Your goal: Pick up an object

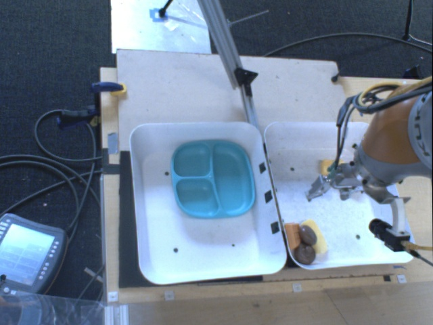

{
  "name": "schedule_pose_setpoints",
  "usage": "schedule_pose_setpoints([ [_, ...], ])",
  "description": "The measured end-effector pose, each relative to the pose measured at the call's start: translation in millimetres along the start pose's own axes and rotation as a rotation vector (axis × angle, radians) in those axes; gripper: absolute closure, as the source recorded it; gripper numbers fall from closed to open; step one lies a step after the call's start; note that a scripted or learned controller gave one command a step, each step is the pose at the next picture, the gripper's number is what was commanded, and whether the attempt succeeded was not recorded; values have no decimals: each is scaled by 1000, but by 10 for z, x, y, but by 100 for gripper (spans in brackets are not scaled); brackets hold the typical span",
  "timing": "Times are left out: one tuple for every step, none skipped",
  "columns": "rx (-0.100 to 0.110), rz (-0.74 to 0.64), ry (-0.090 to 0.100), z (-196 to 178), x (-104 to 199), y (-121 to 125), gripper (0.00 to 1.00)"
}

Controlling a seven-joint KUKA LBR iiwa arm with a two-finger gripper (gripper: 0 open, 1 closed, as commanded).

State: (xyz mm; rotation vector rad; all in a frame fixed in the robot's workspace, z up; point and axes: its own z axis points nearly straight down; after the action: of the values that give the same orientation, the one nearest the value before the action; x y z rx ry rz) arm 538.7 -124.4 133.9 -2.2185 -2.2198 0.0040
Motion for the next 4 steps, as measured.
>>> schedule_pose_setpoints([
  [-1, 0, 0, 452, 2, -1, 0],
  [-7, 0, 0, 326, 1, 14, 100],
  [-12, -3, -2, -295, -71, 36, 100],
  [-12, -5, -2, -829, -114, 148, 100],
])
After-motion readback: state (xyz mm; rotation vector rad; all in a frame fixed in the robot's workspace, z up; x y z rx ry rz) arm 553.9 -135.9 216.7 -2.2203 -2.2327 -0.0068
